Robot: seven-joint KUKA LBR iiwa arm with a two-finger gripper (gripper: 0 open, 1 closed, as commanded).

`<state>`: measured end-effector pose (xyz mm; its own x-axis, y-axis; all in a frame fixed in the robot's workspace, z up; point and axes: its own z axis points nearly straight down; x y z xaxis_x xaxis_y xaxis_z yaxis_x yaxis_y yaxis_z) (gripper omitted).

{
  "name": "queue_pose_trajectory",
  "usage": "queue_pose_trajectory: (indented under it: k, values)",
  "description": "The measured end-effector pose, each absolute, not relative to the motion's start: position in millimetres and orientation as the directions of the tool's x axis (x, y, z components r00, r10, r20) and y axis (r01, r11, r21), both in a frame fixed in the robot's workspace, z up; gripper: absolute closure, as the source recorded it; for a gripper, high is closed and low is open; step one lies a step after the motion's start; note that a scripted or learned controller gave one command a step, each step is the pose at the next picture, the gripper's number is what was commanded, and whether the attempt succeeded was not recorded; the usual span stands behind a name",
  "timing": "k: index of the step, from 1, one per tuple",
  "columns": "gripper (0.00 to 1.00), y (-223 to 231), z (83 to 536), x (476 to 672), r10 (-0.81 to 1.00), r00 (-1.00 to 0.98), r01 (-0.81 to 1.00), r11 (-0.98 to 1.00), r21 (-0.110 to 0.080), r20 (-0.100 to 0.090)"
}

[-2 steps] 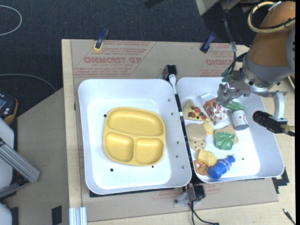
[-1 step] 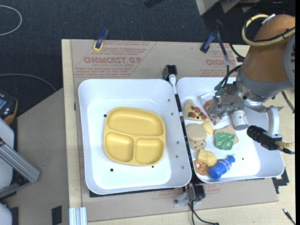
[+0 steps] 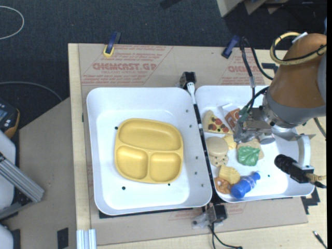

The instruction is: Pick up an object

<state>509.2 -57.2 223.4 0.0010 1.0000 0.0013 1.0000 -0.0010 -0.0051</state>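
**Operator:** Objects for the pick all sit in the right bin [image 3: 290, 191]. I've got the claw [image 3: 248, 135] low over the middle of the pile, above the green toy [image 3: 248, 155]. Whether it's open or gripping anything, I cannot tell; the wrist hides it.

**Partner:** How would you play it?

**Operator:** I'd settle on one piece, probably the green toy, come straight down, close squarely across it, then lift slowly so its neighbours don't snag.

**Partner:** Count?

**Operator:** Two white bins on the surface. Left bin [image 3: 98, 139]: one yellow divided plate [image 3: 149, 150]. Right bin: one pizza slice [image 3: 215, 123], one round tan piece [image 3: 217, 148], one blue bottle [image 3: 244, 186], one green toy. Others are too cluttered to count.
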Motion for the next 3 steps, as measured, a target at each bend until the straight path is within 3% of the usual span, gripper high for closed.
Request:
queue_pose_trajectory:
  k: [1, 2, 3]
  values:
    - [1.00, -49, 232, 497.5, 1.000, 0.000, 1.000, 0.000, -0.003, 0.001]
    - [1.00, -49, 232, 513.1, 1.000, -0.001, 1.000, 0.001, 0.003, 0.000]
    - [1.00, -53, 233, 501.4, 1.000, 0.001, 1.000, -0.001, -0.002, 0.001]
